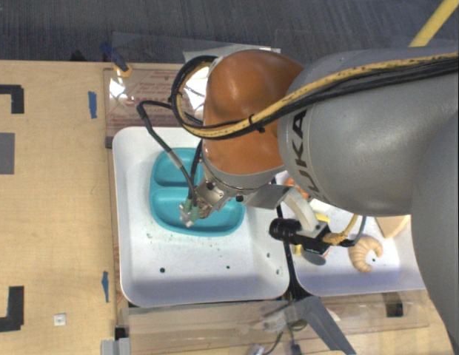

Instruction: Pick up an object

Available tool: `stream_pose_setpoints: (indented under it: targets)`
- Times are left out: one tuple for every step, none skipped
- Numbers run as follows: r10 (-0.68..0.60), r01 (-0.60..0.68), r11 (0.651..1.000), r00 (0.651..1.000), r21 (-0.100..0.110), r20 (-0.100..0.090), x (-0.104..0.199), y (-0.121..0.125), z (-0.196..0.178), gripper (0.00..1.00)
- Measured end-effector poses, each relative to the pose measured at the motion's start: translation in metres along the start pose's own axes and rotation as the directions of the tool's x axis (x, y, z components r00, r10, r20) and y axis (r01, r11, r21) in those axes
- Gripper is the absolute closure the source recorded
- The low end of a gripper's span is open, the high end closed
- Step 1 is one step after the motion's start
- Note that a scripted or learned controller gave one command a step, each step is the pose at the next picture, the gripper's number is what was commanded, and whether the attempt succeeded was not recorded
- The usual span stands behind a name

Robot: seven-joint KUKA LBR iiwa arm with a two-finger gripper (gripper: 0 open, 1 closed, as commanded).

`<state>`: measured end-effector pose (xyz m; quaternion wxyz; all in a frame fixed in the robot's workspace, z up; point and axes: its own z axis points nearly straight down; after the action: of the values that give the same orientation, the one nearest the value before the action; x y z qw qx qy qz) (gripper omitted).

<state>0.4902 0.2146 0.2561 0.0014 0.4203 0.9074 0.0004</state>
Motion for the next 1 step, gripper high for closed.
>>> stream_pose_setpoints:
  targets:
    - [-0.225,0.225,0.974,0.974,0.005,-0.005,0.0102,-0.0052,0.0346,1.0]
